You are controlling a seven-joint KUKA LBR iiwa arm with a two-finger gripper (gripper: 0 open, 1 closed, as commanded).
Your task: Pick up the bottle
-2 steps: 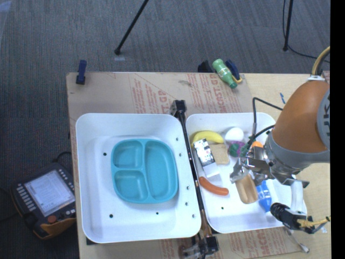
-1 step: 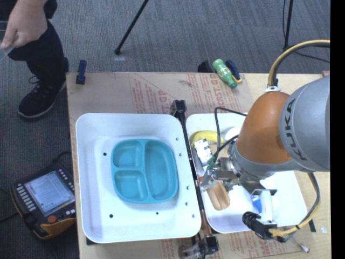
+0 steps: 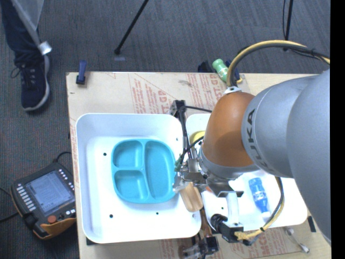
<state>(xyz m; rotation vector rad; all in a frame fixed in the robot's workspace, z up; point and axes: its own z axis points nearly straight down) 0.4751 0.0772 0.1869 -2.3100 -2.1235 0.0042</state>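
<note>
Here, the blue bottle (image 3: 257, 194) lies in the right bin (image 3: 291, 212), long axis near–far, slightly tilted; gripper (image 3: 190, 181) state cannot be told.

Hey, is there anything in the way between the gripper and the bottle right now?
The bottle lies in the right bin, partly under the arm. The arm's own bulk hides most of the gap to the gripper, so I can't tell; nothing visible lies against the bottle.

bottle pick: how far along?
Done: the arm is over the right bin. In hand: nothing visible; the blue bottle lies in that bin, ungripped. Left: grasp and lift. The teal tray sits in the left bin.
</note>
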